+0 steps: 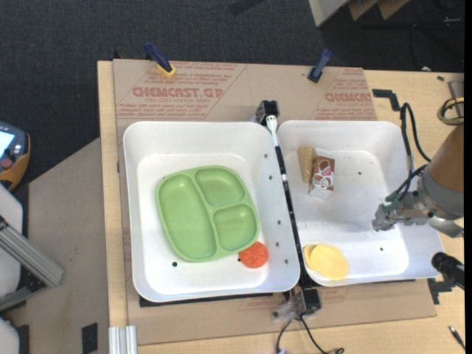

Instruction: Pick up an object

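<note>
Gripper (382, 220) low in R bin (383, 135), right of snack packet (321, 174). Finger state: can't tell. Yellow disc (327, 261) near front-left corner.

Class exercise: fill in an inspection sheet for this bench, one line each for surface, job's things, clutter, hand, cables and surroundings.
Surface: brown board bearing the left bin and right bin, side by side.
Job's things: green divided plate and red-orange item in left bin; small brown-and-white packet and yellow item in right bin.
Clutter: nothing seen.
Hand: hand over the right bin's right side; no object seen in it.
Cables: black cable along the right bin's far right corner.
Surroundings: clamps on the board's far edge; dark floor.
</note>
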`<state>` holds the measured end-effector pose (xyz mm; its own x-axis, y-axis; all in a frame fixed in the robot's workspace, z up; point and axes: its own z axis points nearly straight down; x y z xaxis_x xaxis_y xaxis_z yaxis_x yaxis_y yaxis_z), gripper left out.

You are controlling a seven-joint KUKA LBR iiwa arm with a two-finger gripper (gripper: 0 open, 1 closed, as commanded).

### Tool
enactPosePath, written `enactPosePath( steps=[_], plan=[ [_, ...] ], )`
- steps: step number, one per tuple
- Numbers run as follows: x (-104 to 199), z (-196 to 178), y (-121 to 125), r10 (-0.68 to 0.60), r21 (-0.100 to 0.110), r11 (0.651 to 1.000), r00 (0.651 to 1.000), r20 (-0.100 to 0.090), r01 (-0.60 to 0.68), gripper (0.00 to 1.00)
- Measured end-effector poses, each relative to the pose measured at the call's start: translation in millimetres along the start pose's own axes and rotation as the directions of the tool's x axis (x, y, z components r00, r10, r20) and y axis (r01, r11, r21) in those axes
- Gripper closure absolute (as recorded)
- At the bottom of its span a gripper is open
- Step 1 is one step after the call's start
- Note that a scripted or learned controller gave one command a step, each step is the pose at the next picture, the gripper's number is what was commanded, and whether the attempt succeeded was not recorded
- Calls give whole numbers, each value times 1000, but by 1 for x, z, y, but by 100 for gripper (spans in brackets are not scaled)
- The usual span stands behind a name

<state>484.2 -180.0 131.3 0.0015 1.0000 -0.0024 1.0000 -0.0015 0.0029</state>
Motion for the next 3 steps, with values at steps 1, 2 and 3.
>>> enactPosePath(
  steps=[1,2,3],
  plan=[
    [-48,-141,-3,2,-13,1000,1000,7,-2,100],
    [1,-273,-2,-8,-16,1000,1000,2,8,100],
    [100,-414,-2,-15,-19,1000,1000,-2,14,100]
  ],
)
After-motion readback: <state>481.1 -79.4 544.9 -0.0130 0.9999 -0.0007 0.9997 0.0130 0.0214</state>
